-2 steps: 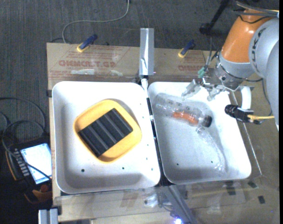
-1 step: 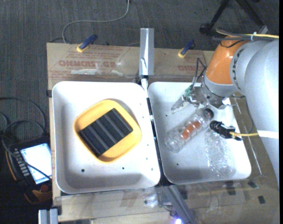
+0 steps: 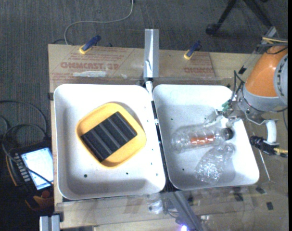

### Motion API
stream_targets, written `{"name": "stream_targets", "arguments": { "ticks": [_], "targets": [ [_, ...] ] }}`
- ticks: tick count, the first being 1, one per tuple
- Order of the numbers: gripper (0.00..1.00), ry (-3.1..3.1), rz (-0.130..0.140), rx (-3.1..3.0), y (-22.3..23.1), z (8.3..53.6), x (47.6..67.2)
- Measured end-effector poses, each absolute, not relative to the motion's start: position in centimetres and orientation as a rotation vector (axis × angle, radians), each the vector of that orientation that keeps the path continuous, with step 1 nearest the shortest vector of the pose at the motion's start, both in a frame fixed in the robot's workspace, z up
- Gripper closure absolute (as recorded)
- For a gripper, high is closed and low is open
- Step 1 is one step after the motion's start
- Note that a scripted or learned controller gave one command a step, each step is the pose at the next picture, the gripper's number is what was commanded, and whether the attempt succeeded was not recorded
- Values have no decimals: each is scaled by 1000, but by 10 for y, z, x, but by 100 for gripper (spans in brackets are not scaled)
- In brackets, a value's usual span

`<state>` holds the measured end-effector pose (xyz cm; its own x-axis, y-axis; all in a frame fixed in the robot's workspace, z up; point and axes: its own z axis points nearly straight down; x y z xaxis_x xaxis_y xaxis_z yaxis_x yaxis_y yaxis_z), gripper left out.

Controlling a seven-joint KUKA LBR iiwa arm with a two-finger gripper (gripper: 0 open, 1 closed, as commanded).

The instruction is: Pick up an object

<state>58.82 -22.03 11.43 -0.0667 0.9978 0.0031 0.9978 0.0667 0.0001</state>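
Gripper hung at the right bin's upper right; whether it was spread or pinched could not be told. Just left of it lay a clear plastic bottle, on its side, reddish inside. Crinkled clear plastic lay below; a yellow-and-black tray sat in the left bin.

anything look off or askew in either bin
The clear plastic bottle in the right bin lies on its side beside a crumpled clear wrapper. The yellow tray in the left bin sits skewed to the walls.
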Motion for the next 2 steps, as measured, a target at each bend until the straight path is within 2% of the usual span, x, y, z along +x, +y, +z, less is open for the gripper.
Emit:
{"name": "stream_targets", "arguments": {
  "ticks": [1,2],
  "targets": [
    [0,-2479,-8,-1948,-211,92,576],
    [100,-2483,-16,-1950,-210,102,579]
  ]
}}
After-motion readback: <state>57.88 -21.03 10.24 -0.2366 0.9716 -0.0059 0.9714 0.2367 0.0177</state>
